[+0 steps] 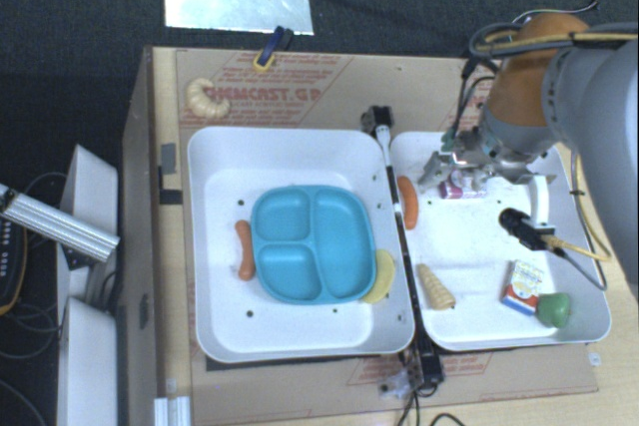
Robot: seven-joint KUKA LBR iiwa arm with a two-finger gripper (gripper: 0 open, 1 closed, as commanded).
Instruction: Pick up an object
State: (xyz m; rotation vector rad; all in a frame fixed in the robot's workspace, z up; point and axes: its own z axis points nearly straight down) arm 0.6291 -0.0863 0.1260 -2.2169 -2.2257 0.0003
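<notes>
- A grey robot arm reaches into the right bin, the shallow white tray just across the divider from the blue plate.
- Its gripper hangs low, to the right of the plate and slightly farther back, directly above a small pink-and-white item.
- From where I stand I cannot tell whether the gripper is wide or narrow, or whether it has hold of anything.
- That item seems the likely target. It looks small and blocky, perhaps glossy; finer detail is too small to read.
- To grasp it well, I judge the gripper should centre over it, descend straight, close gently and lift vertically, as the bin wall is near.
- A smooth, rounded orange sausage shape lies just right of the plate, beside the divider.
- A ridged tan cone lies right of the plate's near corner.
- A printed carton and a smooth green ball touch, well right of the plate.
- The plate is smooth moulded plastic, divided into compartments.
</notes>
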